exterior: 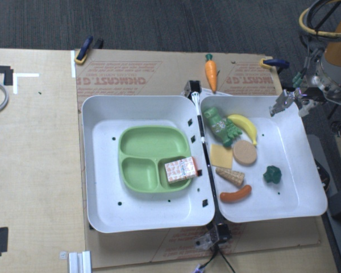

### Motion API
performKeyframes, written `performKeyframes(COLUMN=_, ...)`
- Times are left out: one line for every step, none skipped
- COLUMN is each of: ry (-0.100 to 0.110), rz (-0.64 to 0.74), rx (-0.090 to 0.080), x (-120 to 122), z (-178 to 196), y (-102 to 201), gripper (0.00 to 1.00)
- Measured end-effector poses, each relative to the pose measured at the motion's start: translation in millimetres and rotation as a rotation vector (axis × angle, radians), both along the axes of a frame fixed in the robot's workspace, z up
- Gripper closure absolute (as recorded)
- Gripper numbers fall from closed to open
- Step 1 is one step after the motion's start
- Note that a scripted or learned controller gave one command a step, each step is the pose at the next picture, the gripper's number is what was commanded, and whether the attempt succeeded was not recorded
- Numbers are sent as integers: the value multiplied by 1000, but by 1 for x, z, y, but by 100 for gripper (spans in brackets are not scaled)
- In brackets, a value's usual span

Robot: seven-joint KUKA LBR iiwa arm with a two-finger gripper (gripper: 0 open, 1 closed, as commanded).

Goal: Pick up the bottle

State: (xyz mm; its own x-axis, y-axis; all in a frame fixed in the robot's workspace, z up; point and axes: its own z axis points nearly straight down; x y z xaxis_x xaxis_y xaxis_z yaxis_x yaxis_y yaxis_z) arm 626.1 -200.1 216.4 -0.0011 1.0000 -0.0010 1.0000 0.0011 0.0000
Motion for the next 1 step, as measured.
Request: performKeyframes(ry=-1, rz=3, rx=-2, x=1, z=10, y=0, gripper=100)
